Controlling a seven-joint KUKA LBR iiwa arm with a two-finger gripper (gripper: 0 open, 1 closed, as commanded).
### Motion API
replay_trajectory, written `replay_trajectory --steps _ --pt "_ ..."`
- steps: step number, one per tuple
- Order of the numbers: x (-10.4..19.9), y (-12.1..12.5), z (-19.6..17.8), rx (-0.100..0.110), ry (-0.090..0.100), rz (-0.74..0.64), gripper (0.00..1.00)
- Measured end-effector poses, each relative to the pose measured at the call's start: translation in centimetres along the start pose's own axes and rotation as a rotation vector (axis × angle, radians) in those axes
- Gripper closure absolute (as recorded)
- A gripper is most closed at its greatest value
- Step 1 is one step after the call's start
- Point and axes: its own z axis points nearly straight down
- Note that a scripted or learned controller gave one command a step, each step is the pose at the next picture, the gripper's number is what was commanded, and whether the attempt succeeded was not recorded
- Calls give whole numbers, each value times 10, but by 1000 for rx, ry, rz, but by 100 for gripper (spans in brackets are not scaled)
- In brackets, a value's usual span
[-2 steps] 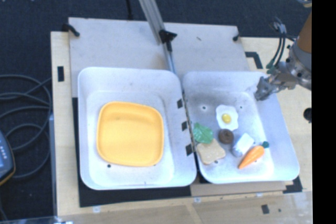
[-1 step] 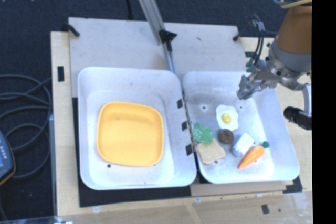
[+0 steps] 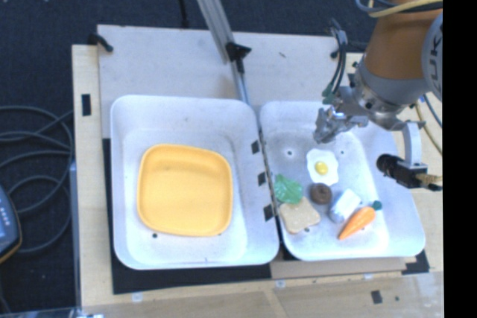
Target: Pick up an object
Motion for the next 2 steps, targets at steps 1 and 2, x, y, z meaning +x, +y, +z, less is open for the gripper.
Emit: replay_trajectory --steps 1,2 --pt "57 -11 3 1 0 0 100" --pt "103 -10 22 2 -1 1 100"
